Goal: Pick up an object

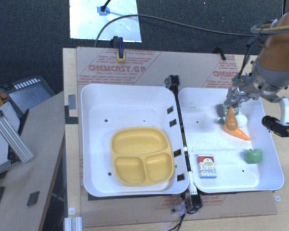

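The right bin (202,124) holds an orange carrot-shaped toy (235,128), a white round object (242,121) touching it, a green pepper-like toy (253,156) and a small red, white and blue box (207,166). My gripper (229,106) hangs at the bin's far right part, directly over the upper end of the orange toy. The gripper's tip is dark and blurs into the toy's top, so contact is unclear.
The left bin (96,105) carries a yellow divided plate (141,155). Black clips (173,83) run along the seam between the bins. A grey device (26,94) and a metal rail (9,136) lie on the side table at the left.
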Action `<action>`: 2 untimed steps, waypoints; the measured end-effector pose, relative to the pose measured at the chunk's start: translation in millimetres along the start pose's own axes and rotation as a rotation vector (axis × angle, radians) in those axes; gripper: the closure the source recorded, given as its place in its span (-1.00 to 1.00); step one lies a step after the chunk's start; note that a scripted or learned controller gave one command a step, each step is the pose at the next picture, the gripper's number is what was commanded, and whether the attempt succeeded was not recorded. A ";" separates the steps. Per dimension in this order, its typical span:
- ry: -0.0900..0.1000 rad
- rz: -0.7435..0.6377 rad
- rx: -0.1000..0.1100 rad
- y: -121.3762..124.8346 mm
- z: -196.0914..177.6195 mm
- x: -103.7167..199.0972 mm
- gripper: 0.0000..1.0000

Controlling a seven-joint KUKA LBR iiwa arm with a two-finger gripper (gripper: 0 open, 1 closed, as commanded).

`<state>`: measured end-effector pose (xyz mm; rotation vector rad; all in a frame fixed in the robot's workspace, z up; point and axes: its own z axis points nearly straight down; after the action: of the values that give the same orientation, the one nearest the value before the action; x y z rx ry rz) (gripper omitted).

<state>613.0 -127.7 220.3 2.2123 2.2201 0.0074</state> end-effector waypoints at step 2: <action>0.004 -0.006 0.008 -8.9 -23.9 59.0 1.00</action>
<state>603.7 -68.7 244.0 2.2120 2.2329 0.0027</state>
